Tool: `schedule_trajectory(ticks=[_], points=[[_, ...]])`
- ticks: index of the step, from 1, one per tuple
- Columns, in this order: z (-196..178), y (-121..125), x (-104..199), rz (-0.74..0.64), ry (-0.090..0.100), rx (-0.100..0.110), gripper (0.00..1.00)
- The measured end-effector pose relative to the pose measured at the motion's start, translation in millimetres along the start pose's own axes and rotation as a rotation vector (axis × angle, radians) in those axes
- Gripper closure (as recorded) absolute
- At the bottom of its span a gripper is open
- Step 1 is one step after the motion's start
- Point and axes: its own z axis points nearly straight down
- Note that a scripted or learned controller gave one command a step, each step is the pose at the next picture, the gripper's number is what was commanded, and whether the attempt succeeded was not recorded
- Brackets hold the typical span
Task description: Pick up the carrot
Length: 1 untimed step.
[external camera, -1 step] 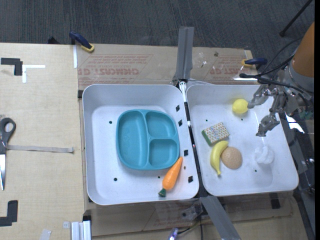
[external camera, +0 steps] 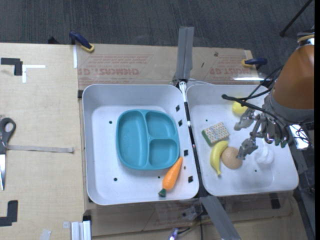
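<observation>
While the carrot (external camera: 172,175) lies in the left bin (external camera: 95,149), at its near right corner just beside the blue divided plate (external camera: 147,138), the pincer (external camera: 248,145) hovers over the right bin (external camera: 270,181), well apart. Its long axis slants near-left to far-right, leafy end nearest. Whether the pincer is parted or closed I cannot tell.

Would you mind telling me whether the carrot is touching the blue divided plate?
Touching. In the camera view, the carrot's orange upper end rests against the lower right rim of the blue divided plate, with no white bin floor showing between them.
</observation>
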Motion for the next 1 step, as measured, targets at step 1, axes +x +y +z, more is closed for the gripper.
schedule_trajectory(ticks=[1], points=[[-14.2, 55.0, 57.2, -0.066, -0.002, -0.001, 0.0]])
